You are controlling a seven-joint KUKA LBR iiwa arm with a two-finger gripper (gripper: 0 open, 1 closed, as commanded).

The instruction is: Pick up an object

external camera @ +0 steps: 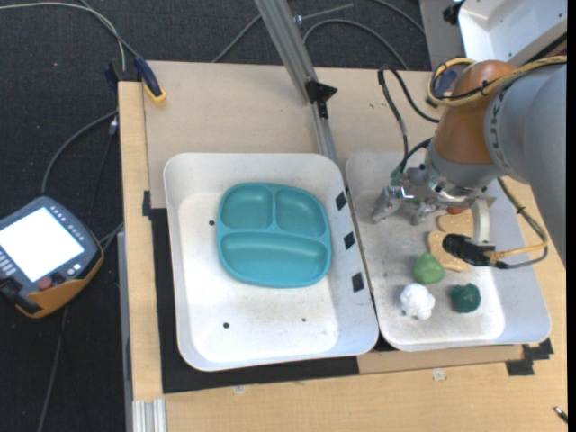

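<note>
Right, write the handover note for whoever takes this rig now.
Gripper: low over the far end of the right bin; nothing seen between its fingers, open or shut unclear.
Things: green ball, white lump, dark green piece in the right bin's near half; tan piece beside the arm. Teal tray sits in the left bin.
Done: nothing picked yet.
Left: grasp one object and lift it.
</note>
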